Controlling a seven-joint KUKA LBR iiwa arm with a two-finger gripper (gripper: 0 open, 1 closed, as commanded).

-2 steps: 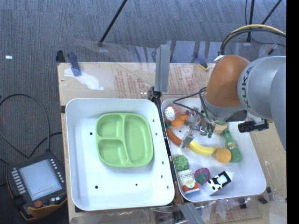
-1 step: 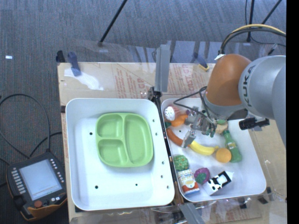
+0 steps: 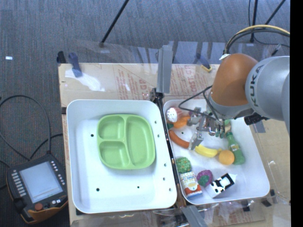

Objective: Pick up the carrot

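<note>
The carrot (image 3: pixel 178 139) is a long orange piece lying aslant in the left part of the right bin (image 3: pixel 255 174), its green end towards the bin's left wall. My gripper (image 3: pixel 193 128) hangs low over that bin, just right of the carrot and a little above it. It is open, with one fingertip (image 3: pixel 195 143) close to the carrot's right end. Nothing sits between the fingers. The grey arm with its orange band (image 3: pixel 234 84) comes in from the right.
Around the carrot lie a white egg (image 3: pixel 172 114), a round orange piece (image 3: pixel 182 122), a banana (image 3: pixel 206 151), an orange (image 3: pixel 226 157), a green bottle (image 3: pixel 234 148), a green vegetable (image 3: pixel 183 164), a can (image 3: pixel 191 183) and a cow-patterned carton (image 3: pixel 222 184). The left bin (image 3: pixel 80 174) holds a green divided plate (image 3: pixel 126 141).
</note>
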